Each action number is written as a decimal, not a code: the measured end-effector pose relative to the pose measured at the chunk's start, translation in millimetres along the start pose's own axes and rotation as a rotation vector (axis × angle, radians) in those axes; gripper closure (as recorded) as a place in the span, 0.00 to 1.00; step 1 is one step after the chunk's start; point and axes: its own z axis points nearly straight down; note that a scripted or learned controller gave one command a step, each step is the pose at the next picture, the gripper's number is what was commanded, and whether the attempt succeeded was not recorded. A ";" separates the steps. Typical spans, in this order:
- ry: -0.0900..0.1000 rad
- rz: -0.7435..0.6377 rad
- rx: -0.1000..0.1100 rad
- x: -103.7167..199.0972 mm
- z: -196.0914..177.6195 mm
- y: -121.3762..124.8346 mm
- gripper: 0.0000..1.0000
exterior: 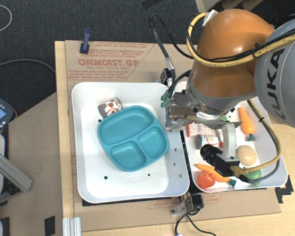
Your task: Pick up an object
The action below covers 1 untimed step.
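hanging over the right bin [280,173], the arm [226,58] hides its pincer, whose state cannot be told. below lie a carrot [245,120], an egg-shaped piece [246,155] and other small toys, likely light, hard, slippery plastic; the carrot's narrow body looks easiest to grip.

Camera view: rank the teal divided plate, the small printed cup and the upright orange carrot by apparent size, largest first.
1. Teal divided plate
2. Orange carrot and printed cup: look alike in size, so unranked.
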 end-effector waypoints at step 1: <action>-0.001 0.002 -0.004 -19.5 -14.1 41.1 1.00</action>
